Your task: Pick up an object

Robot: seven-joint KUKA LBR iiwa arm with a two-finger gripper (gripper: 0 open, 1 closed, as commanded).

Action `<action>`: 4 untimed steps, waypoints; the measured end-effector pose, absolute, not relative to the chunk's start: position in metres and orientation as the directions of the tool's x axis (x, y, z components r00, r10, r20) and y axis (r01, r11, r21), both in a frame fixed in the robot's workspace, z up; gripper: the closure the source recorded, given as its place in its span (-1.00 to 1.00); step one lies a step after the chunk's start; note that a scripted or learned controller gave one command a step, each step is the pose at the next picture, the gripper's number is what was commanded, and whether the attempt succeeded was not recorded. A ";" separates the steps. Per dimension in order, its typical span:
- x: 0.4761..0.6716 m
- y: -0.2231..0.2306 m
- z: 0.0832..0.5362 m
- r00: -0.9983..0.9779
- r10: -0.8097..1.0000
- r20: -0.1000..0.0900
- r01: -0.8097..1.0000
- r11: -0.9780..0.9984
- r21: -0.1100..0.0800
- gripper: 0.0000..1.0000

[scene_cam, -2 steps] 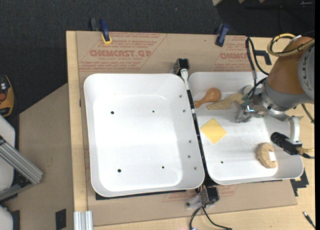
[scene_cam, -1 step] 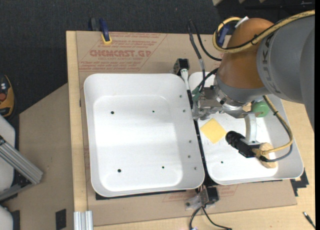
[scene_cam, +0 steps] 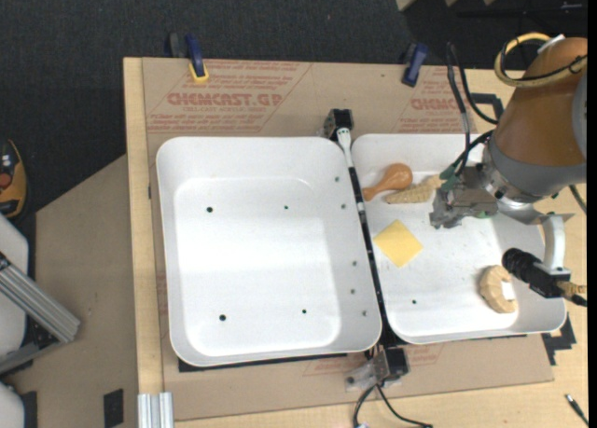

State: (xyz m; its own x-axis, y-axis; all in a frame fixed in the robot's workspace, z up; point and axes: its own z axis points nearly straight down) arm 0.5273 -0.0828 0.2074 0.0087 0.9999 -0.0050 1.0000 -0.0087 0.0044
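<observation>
Starting nearest: bread piece (scene_cam: 497, 289) sits by the right bin (scene_cam: 438, 324) front rim, yellow slice (scene_cam: 399, 243) mid-bin. Gripper (scene_cam: 454, 207) hovers beside the tan wedge (scene_cam: 411, 195) and orange gourd (scene_cam: 388, 179); grip state unreadable. Risk: descent nudges the wedge, closes on nothing.

The gripper (scene_cam: 446, 212) hangs low in the right bin (scene_cam: 448, 324), just beside a yellow square (scene_cam: 398, 243) and a tan cone (scene_cam: 410, 195).

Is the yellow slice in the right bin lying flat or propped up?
Flat. The yellow slice lies face-up on the right bin floor, apart from the other items.
</observation>
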 end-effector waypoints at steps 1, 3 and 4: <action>0.584 -0.039 0.368 -0.007 1.000 -0.001 1.000 0.007 0.024 1.00; 0.603 0.107 0.444 -0.011 1.000 0.002 1.000 0.012 -0.012 1.00; 0.571 0.180 0.317 -0.009 1.000 -0.001 1.000 0.009 -0.016 1.00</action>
State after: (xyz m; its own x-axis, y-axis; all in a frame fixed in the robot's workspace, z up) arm 0.5712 0.1801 0.3173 -0.0086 1.0000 -0.0007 0.9998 0.0086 -0.0159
